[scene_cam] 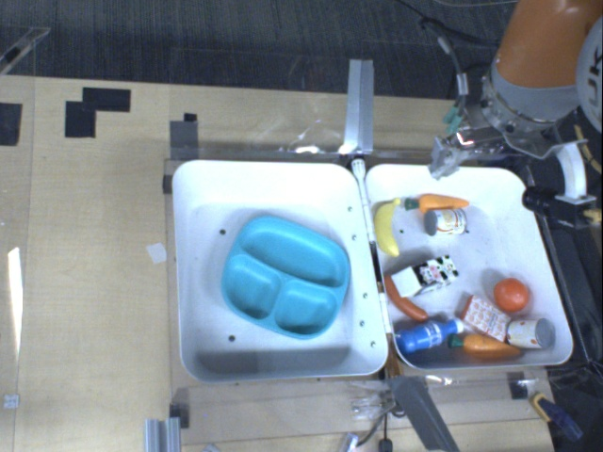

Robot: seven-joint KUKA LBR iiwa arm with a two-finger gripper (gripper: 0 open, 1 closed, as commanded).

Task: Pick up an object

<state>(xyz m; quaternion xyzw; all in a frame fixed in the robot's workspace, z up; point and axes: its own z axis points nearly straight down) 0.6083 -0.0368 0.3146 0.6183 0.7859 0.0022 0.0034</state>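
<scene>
The right white bin (542, 243) holds several small items. Along its left side lies a yellow banana (385, 226), with a carrot (441, 201) and a small can (447, 221) just beside it. An orange ball (512, 294), a red-and-white packet (483, 316), a blue bottle (426, 335) and a black-and-white toy (436, 271) sit nearer the front. My gripper (450, 156) hangs over the bin's far rim, above and behind the carrot, with nothing seen in it.
A blue divided plate (283, 276) lies in the left bin (203, 215). A metal post (359, 102) rises behind the wall between the bins. A red pepper (403, 301), a second carrot (485, 345) and another small can (529, 332) crowd the right bin's front.
</scene>
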